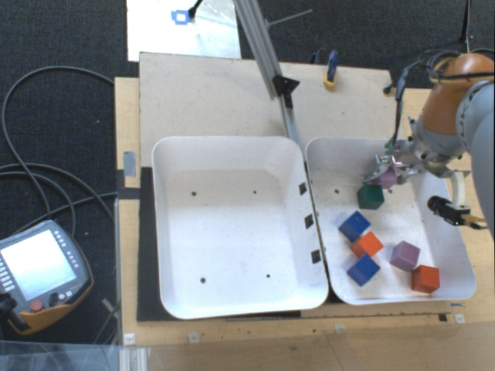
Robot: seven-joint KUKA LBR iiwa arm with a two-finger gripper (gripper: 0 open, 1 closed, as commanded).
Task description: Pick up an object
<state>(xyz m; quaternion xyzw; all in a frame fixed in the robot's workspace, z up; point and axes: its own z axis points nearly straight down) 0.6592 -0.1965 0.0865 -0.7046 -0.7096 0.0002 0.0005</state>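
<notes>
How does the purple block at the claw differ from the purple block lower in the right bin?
The purple block at the claw sits at the bin's far end, partly hidden by the claw, beside the green block. The lower purple block lies in plain sight, next to a red block. Both are purple.

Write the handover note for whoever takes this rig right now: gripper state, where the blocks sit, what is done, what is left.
Gripper: over the far part of the right bin, with a purple block at its fingertips; whether that block is truly gripped cannot be told from this view.
Blocks in the right bin: green block just below the gripper, two blue blocks, orange block, second purple block, red block near the front corner.
Done: arm brought to the purple block.
Left: confirm the grasp, lift clear.
</notes>
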